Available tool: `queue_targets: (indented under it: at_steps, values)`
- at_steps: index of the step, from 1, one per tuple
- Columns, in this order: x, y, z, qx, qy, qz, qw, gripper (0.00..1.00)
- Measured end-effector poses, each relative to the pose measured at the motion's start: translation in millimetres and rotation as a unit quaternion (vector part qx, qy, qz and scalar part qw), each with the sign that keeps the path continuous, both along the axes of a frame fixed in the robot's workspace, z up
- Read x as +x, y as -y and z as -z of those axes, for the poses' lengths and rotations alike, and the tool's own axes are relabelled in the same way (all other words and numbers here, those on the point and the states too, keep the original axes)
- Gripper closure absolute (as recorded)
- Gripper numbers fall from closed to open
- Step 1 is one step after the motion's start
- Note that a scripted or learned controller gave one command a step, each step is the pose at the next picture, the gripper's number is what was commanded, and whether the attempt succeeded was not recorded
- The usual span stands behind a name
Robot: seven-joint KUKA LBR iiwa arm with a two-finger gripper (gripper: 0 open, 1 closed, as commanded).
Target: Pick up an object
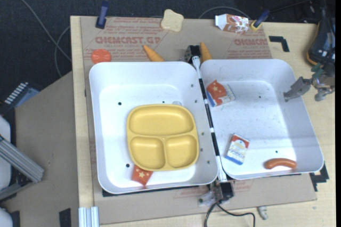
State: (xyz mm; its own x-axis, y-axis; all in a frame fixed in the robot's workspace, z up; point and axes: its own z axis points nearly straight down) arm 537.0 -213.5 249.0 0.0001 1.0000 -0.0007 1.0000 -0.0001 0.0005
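The gripper hovers at the right bin's far edge, fingers spread wide around nothing. In that bin lie a sausage and two cartons; the left bin holds a yellow tray.

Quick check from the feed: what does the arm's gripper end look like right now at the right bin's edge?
The gripper is grey metal, with slim pale fingers over the right bin's rim. Above it the arm looks dark, with an orange-yellow band. I can't make out cables or markings.
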Motion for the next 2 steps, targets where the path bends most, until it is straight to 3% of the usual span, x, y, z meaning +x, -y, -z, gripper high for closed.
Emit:
queue_targets:
  at_steps: [1, 2]
  values:
    - [22.8, -106.5, 83.8, 0.0014, -0.001, -0.001, 1.0000, 0.00]
    - [-15.5, -121.9, 164.8, 0.0005, -0.001, 0.000, 1.0000, 0.00]
